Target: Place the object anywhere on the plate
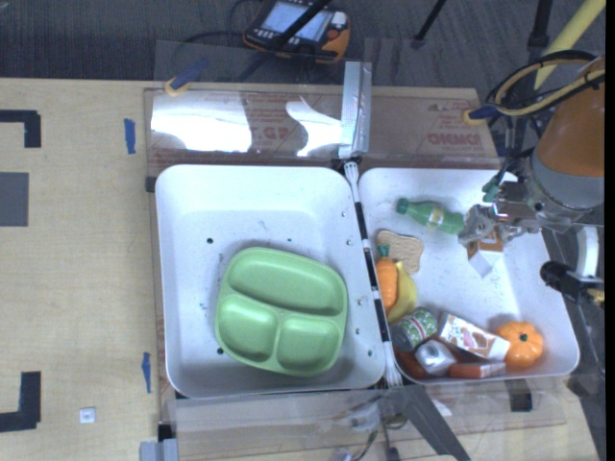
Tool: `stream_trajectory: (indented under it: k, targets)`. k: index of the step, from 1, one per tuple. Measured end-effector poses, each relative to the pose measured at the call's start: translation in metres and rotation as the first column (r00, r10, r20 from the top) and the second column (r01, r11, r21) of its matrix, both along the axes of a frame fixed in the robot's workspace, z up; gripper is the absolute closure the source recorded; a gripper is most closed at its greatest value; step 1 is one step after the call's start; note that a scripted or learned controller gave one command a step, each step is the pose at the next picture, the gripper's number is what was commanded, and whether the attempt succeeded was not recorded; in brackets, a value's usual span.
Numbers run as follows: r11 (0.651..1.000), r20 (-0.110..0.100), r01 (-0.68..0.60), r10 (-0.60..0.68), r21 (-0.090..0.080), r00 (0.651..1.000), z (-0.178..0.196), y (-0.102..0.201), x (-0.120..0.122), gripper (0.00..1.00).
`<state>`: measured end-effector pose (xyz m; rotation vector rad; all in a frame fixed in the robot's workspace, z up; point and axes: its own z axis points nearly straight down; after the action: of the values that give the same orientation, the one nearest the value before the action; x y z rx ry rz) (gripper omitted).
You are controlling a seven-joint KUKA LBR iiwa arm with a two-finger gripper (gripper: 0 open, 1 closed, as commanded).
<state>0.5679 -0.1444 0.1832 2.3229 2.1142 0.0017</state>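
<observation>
**Arm over right bin, plate in left bin bare**

Obs., single overhead cam. You're looking at two white bins side by side on the bench. Left bin [183, 209] holds the green plate [282, 310], a 3-compartment tray, lying flat and slightly rotated, toward the bin's front-centre. Nothing sits on any of its compartments.

Right bin [538, 305] holds all the loose items. Green bottle [430, 215] lies on its side near the back, cap end pointing left. Just below it, by the divider wall, a tan toast-shaped piece [402, 248], w/ an orange item [386, 279] and a yellow banana-like piece [405, 296] touching or overlapping in a cluster. Toward the front: a small green-labelled can [416, 327], a silver-and-red item [434, 356], a red/white carton [471, 337] lying flat, and a small orange pumpkin [520, 344] at front right. These front items are packed close; can't tell exactly which touch.

Gripper [485, 230] is at the right bin's back-right area, just right of the green bottle's base, arm coming in from the right w/ orange band visible above the wrist. You can't tell from this angle whether its tips are spread or closed, nor whether anything is pinched. A pale tag-like bit shows under it; unclear what it is.
</observation>
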Motion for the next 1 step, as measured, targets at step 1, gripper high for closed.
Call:
stream_trajectory:
  k: [1]
  targets:
    - [0.999,-0.005,0.035,-0.035,0.001,0.999,0.0006,0.0814,-0.0373,1.0]
